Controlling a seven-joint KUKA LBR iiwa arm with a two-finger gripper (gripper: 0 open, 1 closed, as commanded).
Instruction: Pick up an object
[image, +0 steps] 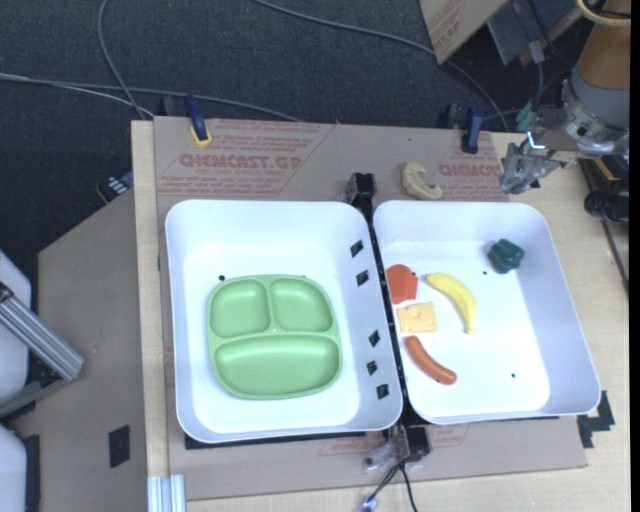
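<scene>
Bench, two white bins (560, 330) | arm at upper right — gripper (520, 172) beyond right bin | fingers: unclear

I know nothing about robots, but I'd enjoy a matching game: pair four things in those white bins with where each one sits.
Things:
1. green tray
2. banana
3. dark green lump
4. sausage

Places:
A. right bin, far right corner
B. left bin
C. right bin, nearest the front
D. right bin, middle, right of the cheese slice

Pairs: 1-B, 2-D, 3-A, 4-C
</scene>
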